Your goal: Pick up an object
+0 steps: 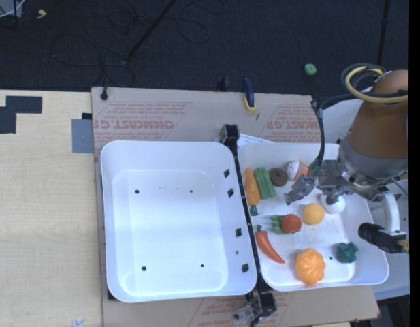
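Claw [299, 191] over right bin [373, 278], fingers spread, nothing between them. Tomato [291, 223] at its 6 o'clock, lemon [313, 214] at 5, close together. Risk: descent lands between them, fingers knock both aside, shut on air.

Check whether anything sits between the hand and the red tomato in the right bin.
Nothing visible does. The hand hangs just above and slightly right of the tomato, with bare bin floor between them. The yellow ball lies close to the tomato's right, and could crowd a grasp.
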`<action>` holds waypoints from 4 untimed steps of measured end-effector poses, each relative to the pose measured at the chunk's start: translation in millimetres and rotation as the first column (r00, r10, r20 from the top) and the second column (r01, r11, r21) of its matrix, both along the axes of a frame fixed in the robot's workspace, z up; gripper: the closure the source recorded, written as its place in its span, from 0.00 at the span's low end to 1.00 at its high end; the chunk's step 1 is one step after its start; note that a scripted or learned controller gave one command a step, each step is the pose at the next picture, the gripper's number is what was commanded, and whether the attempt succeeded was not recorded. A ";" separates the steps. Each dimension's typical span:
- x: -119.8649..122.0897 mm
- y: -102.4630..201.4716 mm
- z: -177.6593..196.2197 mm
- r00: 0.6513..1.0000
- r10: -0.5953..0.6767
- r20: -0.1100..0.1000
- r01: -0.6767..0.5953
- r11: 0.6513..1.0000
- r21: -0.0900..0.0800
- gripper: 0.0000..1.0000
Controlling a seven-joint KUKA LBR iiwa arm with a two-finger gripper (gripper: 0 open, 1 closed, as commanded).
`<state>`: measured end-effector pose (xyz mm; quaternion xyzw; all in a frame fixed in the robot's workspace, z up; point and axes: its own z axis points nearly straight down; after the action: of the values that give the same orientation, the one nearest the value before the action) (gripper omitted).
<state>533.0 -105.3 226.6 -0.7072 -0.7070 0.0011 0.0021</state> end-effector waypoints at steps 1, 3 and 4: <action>18.8 49.6 71.0 1.000 0.006 0.009 -0.006 1.000 0.000 0.00; 72.7 82.8 175.6 1.000 0.005 0.016 -0.005 1.000 -0.002 1.00; 38.9 102.6 288.3 1.000 0.004 0.015 -0.004 1.000 -0.001 1.00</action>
<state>571.9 -2.6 514.9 -0.7057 -0.7084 -0.0040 -0.0034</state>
